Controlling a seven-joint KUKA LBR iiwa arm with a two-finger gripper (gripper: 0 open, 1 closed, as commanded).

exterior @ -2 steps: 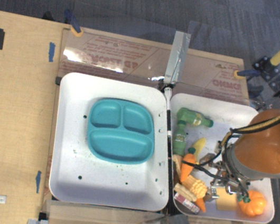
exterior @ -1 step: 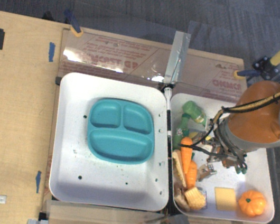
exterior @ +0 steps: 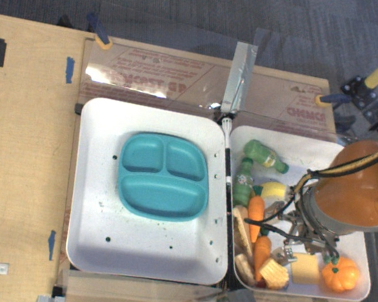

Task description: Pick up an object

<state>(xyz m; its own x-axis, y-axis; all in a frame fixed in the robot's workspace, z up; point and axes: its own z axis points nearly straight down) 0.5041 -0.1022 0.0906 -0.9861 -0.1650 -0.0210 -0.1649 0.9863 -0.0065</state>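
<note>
Gripper [exterior: 292, 253] sits low in the right bin [exterior: 364, 246], metal and cables tangled, can't tell its state from this angle. Landmark: the orange-banded wrist [exterior: 356, 187]. Below it, a pale yellow cheese-like block [exterior: 306, 268]; right of that block, a small glossy orange pumpkin [exterior: 339, 274]. Left of the wrist, smooth orange carrots [exterior: 256, 213], a yellow lemon shape [exterior: 274, 191], green plastic bottles [exterior: 261, 154]. Below-left, a crinkly cracker-like wedge [exterior: 273, 273]. Far left of the wrist, a teal three-compartment plate [exterior: 164, 176], rounded and matte, in the left bin [exterior: 88, 187].
</note>
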